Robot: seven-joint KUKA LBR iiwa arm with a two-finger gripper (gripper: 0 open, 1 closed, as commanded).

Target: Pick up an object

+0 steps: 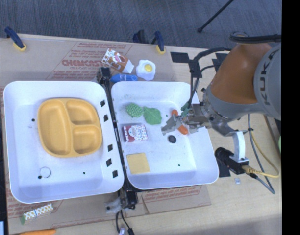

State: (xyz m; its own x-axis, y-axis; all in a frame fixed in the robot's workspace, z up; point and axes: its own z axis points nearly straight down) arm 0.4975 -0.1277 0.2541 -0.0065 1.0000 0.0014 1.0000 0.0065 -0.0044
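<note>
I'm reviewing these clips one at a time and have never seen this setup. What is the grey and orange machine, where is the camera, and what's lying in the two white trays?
The machine is a robot arm reaching in from the right; its job is to pick up an object. The one camera is fixed above the bench, looking down at a slant. The arm's pincer sits low in the right bin, near a small orange piece and a dark round spot; whether it holds anything is unclear. That bin also has two green items, a red and white packet and a yellow square. The left bin holds a yellow divided plate.
</note>
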